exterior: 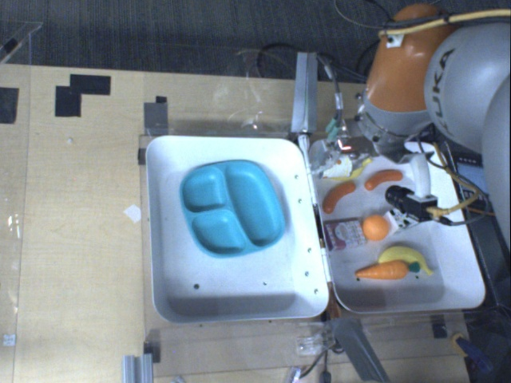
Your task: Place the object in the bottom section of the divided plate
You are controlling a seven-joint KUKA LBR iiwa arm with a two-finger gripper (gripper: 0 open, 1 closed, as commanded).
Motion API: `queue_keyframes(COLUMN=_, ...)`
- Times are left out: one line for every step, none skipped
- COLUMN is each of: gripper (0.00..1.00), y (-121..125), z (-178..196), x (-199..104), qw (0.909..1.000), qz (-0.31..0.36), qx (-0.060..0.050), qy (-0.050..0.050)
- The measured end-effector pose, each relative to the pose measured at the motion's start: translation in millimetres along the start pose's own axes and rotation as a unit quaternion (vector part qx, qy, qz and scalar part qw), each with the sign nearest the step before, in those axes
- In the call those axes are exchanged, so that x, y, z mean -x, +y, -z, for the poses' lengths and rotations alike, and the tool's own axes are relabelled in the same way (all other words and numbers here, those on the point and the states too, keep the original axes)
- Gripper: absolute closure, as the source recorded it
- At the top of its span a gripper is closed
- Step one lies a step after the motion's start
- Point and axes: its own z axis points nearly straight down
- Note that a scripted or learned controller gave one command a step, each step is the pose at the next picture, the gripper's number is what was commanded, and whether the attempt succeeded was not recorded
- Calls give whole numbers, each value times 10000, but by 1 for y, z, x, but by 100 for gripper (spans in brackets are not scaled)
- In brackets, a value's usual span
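Nearest in the right bin (pixel 451 294) lie a carrot (pixel 383 271) and a banana (pixel 403 255), then an orange (pixel 375 228) beside a purple packet (pixel 343 234), and two red sausages (pixel 339 195) beyond. The blue divided plate (pixel 233 207) sits in the left bin (pixel 239 303). The jaws hang over the right bin's far left corner by a pale yellow-white item (pixel 342 167); I cannot tell how wide they stand.

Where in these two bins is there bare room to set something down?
Left bin: the wide floor strip between the blue divided plate and the near wall is bare, and so are the plate's own sections. Right bin: crowded with sausages, orange, carrot and banana; only the strip below the carrot is bare.
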Motion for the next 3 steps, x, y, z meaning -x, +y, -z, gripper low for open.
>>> queue_keyframes(gripper=100, y=71, z=-42, x=-73, qw=9977, qz=671, qx=2, qy=3)
queue_keyframes(gripper=100, y=40, z=32, x=-130, qw=9954, qz=957, qx=6, qy=6)
queue_keyframes(gripper=0, y=40, z=32, x=-130, qw=9954, qz=956, qx=4, qy=5)
